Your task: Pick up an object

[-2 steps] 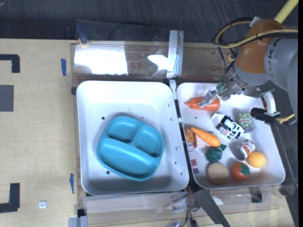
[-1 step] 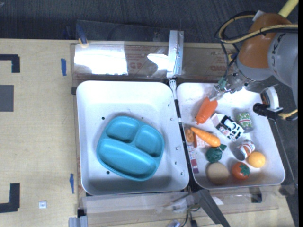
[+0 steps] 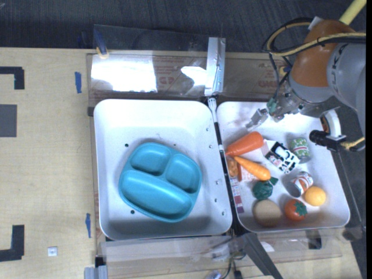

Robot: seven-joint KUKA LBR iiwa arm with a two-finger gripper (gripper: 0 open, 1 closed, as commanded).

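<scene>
My gripper (image 3: 264,113) hangs over the back of the right bin (image 3: 340,182), open with nothing between its fingers. Several toys lie in that bin in front of it. A large orange carrot (image 3: 245,143) is the nearest, just below and left of the gripper. A smaller carrot (image 3: 253,167) lies under it. A black-and-white toy (image 3: 281,157) and a green-and-white can (image 3: 300,146) sit to the right. Nearer the front lie a green piece (image 3: 263,189), a tan potato (image 3: 267,211), a red tomato (image 3: 295,209), an orange ball (image 3: 315,196) and a red-and-white cup (image 3: 301,182).
The left bin (image 3: 110,127) holds a blue divided plate (image 3: 160,181). A ridge (image 3: 218,156) separates the two bins. A clear plastic panel (image 3: 157,68) stands behind the left bin. Cables and the arm's orange band (image 3: 317,54) rise at the back right.
</scene>
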